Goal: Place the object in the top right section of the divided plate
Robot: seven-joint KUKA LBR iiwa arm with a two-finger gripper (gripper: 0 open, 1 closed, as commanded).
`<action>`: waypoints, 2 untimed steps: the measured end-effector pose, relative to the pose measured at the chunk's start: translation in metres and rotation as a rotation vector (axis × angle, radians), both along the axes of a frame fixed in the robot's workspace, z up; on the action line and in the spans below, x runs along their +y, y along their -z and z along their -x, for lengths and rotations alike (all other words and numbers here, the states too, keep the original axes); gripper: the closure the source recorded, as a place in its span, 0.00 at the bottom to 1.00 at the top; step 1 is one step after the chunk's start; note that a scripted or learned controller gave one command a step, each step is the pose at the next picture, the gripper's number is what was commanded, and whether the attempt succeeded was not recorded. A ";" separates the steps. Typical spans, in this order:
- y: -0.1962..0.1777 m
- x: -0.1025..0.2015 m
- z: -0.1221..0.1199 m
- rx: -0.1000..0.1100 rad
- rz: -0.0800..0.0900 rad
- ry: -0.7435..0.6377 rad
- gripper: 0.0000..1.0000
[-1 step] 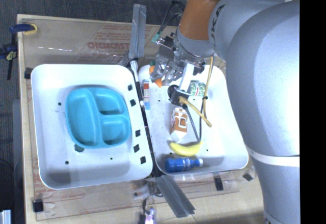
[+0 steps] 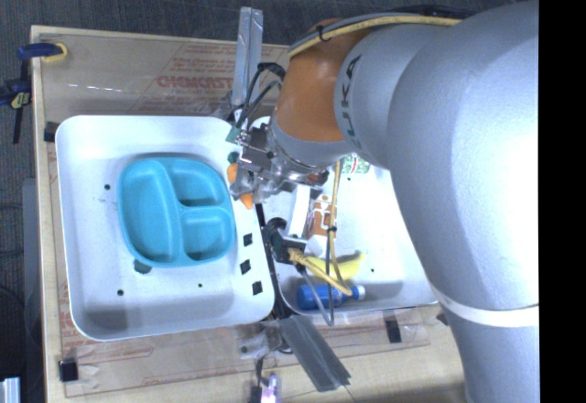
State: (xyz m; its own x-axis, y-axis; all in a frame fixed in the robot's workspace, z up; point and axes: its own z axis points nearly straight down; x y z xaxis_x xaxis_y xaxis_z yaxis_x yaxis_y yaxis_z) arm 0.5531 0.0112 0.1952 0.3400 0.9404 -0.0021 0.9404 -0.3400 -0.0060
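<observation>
Camera view. The grey arm (image 2: 439,126) enters from the right of the frame and covers most of the right bin (image 2: 385,287). Its orange band (image 2: 311,94) sits at upper centre. The gripper (image 2: 245,174) is at frame centre, over the seam between the two bins, just beside the right edge of the divided plate (image 2: 176,211). A small orange object (image 2: 235,174) is visible at the gripper tip, touching it. Whether it lies between the jaws cannot be determined, and the opening of the pincer cannot be determined either.

The blue divided plate lies in the left bin (image 2: 101,300), at centre left of the frame. Its three sections contain nothing.

In the lower part of the right bin, below the gripper, lie a yellow banana (image 2: 331,264) and a blue cylinder (image 2: 334,297), close together.
</observation>
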 end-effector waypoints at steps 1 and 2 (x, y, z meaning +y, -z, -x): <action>0.005 -0.027 0.067 -0.001 -0.001 -0.214 1.00; -0.023 0.005 0.017 -0.004 -0.001 -0.370 1.00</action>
State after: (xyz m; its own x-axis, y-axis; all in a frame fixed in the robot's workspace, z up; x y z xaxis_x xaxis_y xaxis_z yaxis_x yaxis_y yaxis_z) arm 0.5364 0.0163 0.2183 -0.0230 0.9997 -0.0005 0.9997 0.0230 -0.0027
